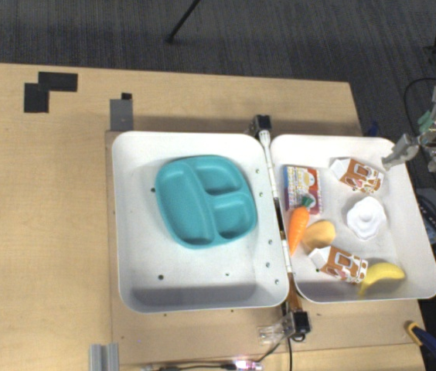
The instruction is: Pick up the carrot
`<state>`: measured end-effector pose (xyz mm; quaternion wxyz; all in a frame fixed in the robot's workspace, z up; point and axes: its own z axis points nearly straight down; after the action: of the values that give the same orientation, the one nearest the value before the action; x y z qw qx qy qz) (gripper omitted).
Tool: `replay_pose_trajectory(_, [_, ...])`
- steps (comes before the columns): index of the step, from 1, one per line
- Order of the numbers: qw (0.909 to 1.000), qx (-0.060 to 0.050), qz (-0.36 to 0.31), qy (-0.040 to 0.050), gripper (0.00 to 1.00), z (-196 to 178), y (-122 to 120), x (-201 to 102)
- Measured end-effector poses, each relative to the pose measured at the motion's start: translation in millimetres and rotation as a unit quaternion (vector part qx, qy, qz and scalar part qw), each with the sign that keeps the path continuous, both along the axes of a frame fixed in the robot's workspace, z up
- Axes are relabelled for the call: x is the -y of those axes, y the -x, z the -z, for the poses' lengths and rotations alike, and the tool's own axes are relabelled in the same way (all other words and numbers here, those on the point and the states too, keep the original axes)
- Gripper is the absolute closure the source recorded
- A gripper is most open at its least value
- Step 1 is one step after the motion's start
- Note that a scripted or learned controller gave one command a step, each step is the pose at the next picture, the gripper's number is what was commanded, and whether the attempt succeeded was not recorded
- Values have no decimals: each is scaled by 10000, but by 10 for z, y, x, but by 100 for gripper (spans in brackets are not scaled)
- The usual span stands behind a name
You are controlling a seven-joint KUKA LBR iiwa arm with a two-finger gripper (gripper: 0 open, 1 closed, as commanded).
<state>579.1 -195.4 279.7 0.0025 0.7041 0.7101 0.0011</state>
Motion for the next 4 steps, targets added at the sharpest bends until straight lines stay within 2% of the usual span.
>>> replay_pose_trajectory(1, [9998, 40, 185, 4, 0, 1872, 358, -438])
replay_pose_trajectory(2, [9924, 8, 1229, -26, 0, 1477, 455, -974])
replay_pose_trajectory(3, [9956, 18, 938, 15, 0, 1925, 377, -1053])
replay_pose_trajectory(4, [9957, 58, 927, 8, 100, 1800, 343, -1067])
